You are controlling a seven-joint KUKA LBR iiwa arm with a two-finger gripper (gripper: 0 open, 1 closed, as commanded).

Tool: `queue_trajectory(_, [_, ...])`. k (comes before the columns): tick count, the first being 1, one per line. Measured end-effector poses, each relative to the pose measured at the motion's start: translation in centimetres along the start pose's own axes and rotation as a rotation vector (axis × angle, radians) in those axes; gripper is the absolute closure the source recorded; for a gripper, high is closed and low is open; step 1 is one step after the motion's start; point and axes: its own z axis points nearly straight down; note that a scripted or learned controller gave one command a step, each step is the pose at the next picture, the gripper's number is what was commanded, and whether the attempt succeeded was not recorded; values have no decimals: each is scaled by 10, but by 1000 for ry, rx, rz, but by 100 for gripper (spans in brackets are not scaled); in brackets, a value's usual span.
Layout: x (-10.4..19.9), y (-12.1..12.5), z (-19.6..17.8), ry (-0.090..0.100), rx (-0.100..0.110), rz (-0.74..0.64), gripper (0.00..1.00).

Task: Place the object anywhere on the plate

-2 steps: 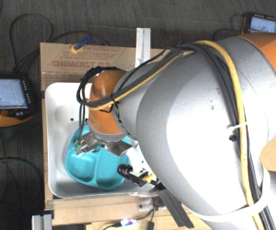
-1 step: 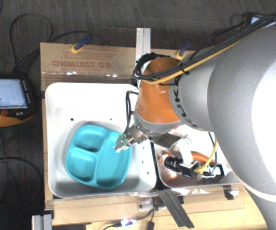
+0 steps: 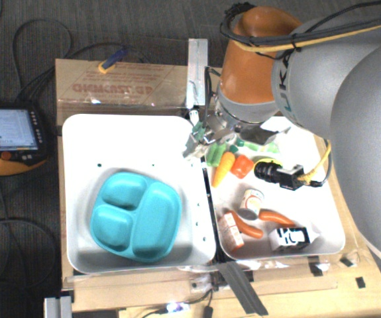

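Note:
A teal plate [image 3: 136, 216] with three compartments lies in the left bin [image 3: 91, 134], towards its front. My gripper [image 3: 201, 140] hangs under the orange wrist band, over the divider between the two bins near their far end. Just right of and below it, in the right bin [image 3: 329, 227], lie a green piece [image 3: 215, 153], a yellow-orange carrot-like toy [image 3: 222, 168] and an orange-red piece [image 3: 242, 166]. The wrist hides whatever lies directly beneath it.
The front of the right bin holds a white-and-brown cylinder [image 3: 250, 200], an orange hot dog [image 3: 277, 217], a red-brown sausage [image 3: 246, 228], a small can [image 3: 228, 232] and a black-and-white packet [image 3: 289, 237]. A cardboard sheet [image 3: 120, 85] lies behind the left bin and a pendant [image 3: 11, 134] to its left.

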Motion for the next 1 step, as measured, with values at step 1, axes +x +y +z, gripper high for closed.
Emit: queue_trajectory(1, [104,4,87,3,4,91,100])
